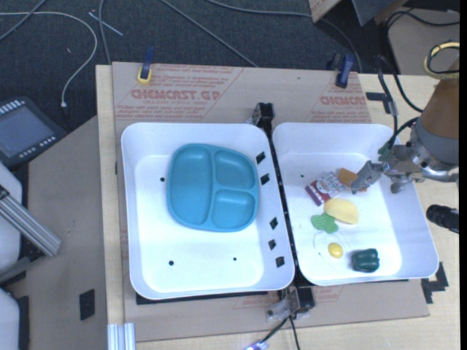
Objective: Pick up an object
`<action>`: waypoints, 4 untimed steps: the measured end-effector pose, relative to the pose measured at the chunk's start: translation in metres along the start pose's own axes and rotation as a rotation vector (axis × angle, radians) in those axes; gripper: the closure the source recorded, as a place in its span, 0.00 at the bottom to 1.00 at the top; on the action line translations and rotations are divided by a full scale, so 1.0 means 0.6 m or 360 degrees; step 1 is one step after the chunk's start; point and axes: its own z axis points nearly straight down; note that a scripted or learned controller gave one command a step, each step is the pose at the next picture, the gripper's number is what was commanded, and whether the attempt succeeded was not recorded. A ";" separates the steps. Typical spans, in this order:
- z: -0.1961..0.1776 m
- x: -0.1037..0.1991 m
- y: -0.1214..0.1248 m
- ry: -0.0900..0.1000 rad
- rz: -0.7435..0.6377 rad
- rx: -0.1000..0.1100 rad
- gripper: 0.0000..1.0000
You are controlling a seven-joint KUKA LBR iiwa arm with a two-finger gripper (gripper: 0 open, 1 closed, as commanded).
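The gripper [379,176] hangs with fingers spread and nothing between them, over the right bin [408,228]. Just left of it lie an orange piece [347,175] and a red-white packet [322,189]; a glossy yellow lemon [342,211] sits just below, with bare white floor toward the bin's right wall.

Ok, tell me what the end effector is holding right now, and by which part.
Nothing is held. The end effector hangs open over the right bin, nothing between its fingers; the nearest item, an orange piece, lies loose on the floor.
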 end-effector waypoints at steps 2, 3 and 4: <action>0.075 0.003 0.023 -0.0004 -0.0007 -0.0016 0.00; 0.163 0.004 0.022 -0.0002 -0.0005 -0.0013 0.00; 0.139 0.003 0.026 -0.0005 -0.0005 -0.0026 1.00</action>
